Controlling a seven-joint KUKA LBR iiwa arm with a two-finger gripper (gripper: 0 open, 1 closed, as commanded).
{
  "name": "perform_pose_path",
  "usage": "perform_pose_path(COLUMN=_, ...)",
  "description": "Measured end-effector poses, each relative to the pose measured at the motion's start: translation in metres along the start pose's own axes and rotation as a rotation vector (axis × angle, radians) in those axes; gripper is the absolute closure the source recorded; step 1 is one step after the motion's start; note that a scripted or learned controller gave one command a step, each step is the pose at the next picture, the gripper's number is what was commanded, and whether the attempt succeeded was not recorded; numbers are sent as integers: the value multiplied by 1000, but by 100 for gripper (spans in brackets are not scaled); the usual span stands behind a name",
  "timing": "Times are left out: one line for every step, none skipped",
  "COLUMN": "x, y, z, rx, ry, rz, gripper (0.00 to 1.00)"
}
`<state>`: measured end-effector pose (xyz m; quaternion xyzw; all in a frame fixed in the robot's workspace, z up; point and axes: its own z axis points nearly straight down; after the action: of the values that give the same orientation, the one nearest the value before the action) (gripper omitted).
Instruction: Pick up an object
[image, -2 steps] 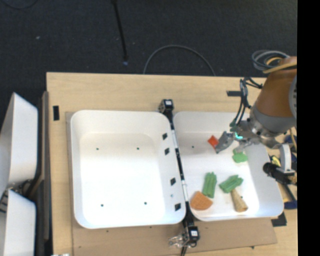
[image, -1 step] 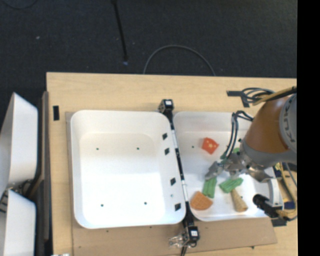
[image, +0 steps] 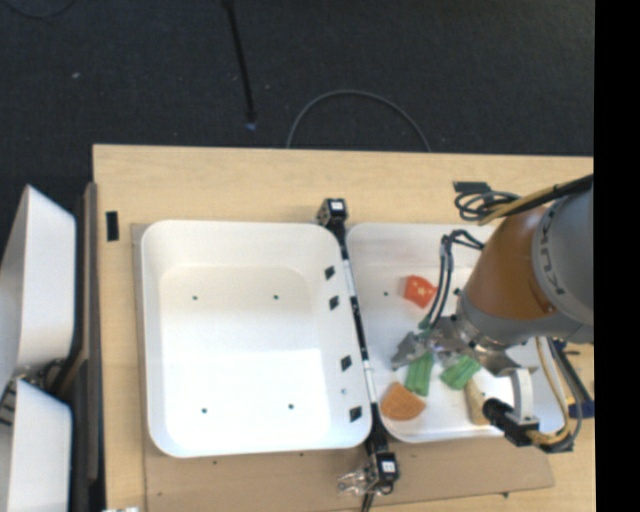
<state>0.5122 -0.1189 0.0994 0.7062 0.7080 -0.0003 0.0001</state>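
**Two bins, one crowded corner**

Two bins lay side by side. The gripper (image: 428, 347) hung low in the right bin (image: 385, 262), just above a green block (image: 419, 375); whether it was apart or together could not be told. A second green piece (image: 459, 373) lay just right, an orange disc (image: 402, 403) near the front rim, a red-orange item (image: 420, 290) farther back. The left bin (image: 240, 335) offered open floor. The arm (image: 520, 275) covered the right bin's right side.

A pale wooden counter (image: 250, 185) stands on a dark floor (image: 130, 70). A thin black cable (image: 345, 97) loops across the floor beyond the counter's far edge.
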Motion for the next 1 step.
perform_pose_path(x=-2, y=2, z=-12, rx=-6, ry=-1, rz=5, gripper=100)
